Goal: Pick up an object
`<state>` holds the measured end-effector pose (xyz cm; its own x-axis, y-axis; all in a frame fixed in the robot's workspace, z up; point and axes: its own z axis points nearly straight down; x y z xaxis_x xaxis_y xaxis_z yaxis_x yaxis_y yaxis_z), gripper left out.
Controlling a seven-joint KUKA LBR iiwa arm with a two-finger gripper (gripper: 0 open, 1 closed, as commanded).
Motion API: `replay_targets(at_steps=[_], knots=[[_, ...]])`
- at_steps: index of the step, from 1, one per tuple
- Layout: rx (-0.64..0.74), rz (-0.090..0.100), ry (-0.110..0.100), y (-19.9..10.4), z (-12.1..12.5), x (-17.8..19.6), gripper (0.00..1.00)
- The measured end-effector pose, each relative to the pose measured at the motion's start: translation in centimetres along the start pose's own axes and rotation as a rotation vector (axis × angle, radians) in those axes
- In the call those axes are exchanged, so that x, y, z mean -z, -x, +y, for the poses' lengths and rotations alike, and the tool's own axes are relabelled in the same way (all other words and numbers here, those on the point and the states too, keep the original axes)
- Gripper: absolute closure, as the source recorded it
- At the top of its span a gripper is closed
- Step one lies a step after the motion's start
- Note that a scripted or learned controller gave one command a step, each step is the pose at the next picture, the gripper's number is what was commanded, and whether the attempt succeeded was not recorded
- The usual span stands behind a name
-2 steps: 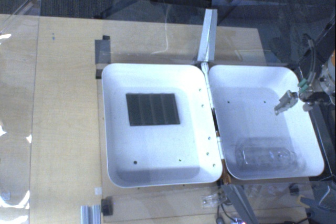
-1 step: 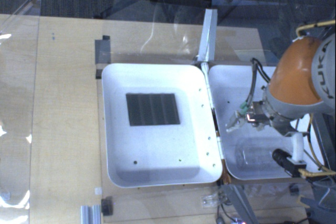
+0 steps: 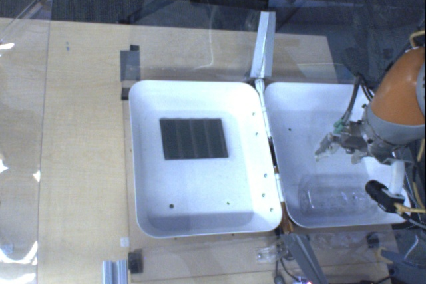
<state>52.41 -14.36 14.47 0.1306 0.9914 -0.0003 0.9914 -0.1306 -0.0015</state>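
Arm over right bin, clear bottle not yet grasped.

Jaws (image 3: 327, 145) hover above the right bin (image 3: 293, 110), near its middle; whether they stand wide or narrow I cannot tell, the tips are small and blurred. Nothing is visible between them. A transparent bottle (image 3: 333, 198) lies on its side along the near wall of that bin, below and just beside the arm. Left bin (image 3: 140, 143) holds a dark ribbed rectangular pad (image 3: 194, 138), flat, well apart from the arm. Judgement: bottle is the nearer target. Approach from above, straddle it across its narrow width at mid-body, descend fully before closing; it may roll or slip.
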Motion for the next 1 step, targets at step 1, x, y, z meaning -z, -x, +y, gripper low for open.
replay_targets(at_steps=[1], knots=[[-0.094, 0.000, 0.002, 5.48, 2.66, 2.48, 0.00]])
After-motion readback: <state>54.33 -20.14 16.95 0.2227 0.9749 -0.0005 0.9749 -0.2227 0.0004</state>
